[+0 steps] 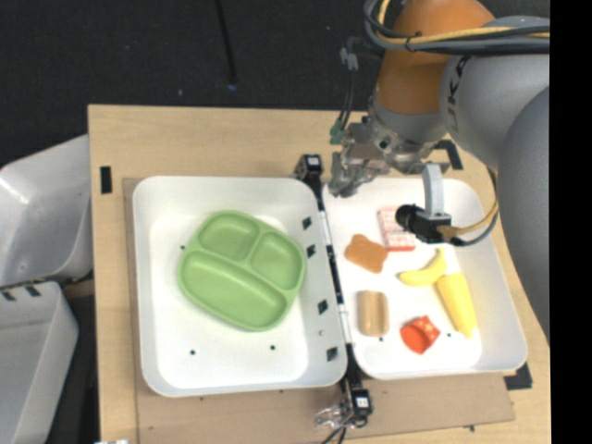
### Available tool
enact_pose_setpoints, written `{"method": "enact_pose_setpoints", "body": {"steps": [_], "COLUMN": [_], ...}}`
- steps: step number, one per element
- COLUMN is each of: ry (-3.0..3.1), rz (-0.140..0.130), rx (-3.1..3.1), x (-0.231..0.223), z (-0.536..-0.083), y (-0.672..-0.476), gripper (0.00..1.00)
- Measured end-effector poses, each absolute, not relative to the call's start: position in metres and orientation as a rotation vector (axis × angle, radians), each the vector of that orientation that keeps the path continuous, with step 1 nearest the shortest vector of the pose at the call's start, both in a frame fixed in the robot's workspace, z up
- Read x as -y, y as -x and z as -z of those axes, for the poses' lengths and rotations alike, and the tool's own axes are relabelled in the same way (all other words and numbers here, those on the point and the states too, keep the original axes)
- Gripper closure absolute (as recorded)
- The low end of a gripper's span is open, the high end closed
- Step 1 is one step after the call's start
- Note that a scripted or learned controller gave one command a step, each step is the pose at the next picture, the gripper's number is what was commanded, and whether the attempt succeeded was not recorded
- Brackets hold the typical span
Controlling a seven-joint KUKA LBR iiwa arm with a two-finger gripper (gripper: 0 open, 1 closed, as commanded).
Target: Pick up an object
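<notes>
Six objects lie in the right bin (499,340), none yet lifted; the gripper (350,176) hovers at its far-left corner, its opening unclear, needing to descend on one.

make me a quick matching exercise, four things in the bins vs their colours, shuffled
Things:
1. divided plate
2. banana
3. block at the near edge
4. cylinder by the divider

Colours:
A. red
B. tan
C. green
D. yellow

Pairs: 1-C, 2-D, 3-A, 4-B
</notes>
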State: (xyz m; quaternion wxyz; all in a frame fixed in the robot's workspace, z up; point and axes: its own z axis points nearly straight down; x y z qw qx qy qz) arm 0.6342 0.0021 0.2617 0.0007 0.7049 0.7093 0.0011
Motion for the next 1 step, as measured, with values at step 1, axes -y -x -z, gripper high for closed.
{"method": "enact_pose_setpoints", "body": {"steps": [1], "ry": [-2.215], "rz": [0.0], "rx": [-2.23], "x": [-0.0591], "z": [-0.2474], "y": [-0.6384], "gripper": [1.0]}}
